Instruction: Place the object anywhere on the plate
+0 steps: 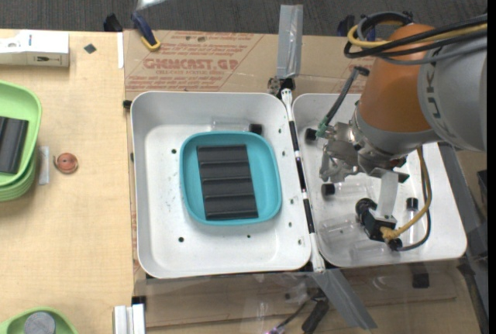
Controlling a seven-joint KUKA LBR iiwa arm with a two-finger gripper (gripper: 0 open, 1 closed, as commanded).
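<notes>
A teal plate [267, 170] lies in the middle of the left white bin [155, 193]. A black ribbed rectangular slab [226, 181] rests flat on the plate and covers most of its centre. My gripper [333, 170] hangs over the left part of the right white bin [442, 239], below the orange wrist band [391, 92]. It is apart from the plate, just right of the wall between the bins. A small dark piece [328, 189] sits right under the gripper; I cannot tell whether it is a fingertip or a loose thing.
Yellow and black cables [387, 228] loop from the wrist down over the right bin's floor. A green tray [19, 142] stands at the left edge of the wooden bench. A cardboard sheet [194, 57] lies behind the left bin.
</notes>
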